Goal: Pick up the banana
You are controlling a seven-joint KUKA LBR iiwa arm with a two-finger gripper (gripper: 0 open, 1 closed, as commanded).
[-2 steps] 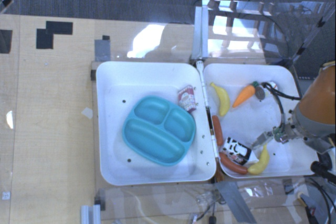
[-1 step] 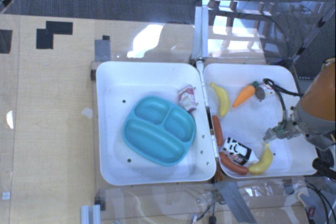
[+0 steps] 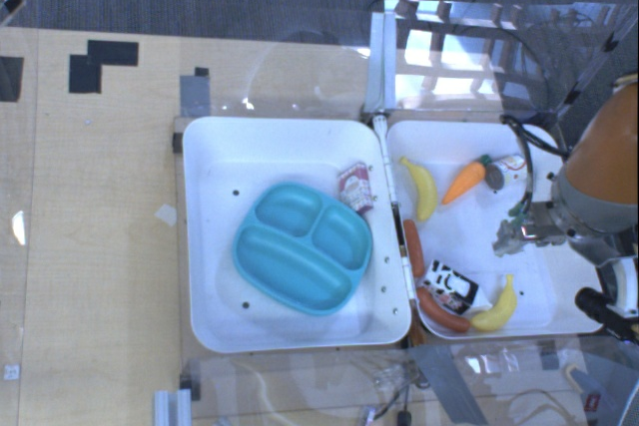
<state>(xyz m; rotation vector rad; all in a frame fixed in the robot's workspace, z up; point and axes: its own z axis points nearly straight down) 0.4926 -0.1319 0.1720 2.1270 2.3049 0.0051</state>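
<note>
Banana: two lie in the right bin [image 3: 469, 130]; one banana [image 3: 423, 187] rests near the upper left wall, a second banana [image 3: 498, 306] curves at the front edge, just beside a sausage [image 3: 442, 309].
Gripper: the gripper [image 3: 511, 236] hangs over the middle of the right bin, between the two bananas and touching neither; whether it is spread or closed cannot be told, and nothing shows in it.
Arm: grey with an orange band [image 3: 607, 147], reaching in from the right.
Other right-bin things: a carrot [image 3: 464, 182], a black-and-white card [image 3: 452, 283].
Left bin: the left bin [image 3: 205, 244] holds a blue divided plate [image 3: 303, 246] and a small packet [image 3: 355, 187].
</note>
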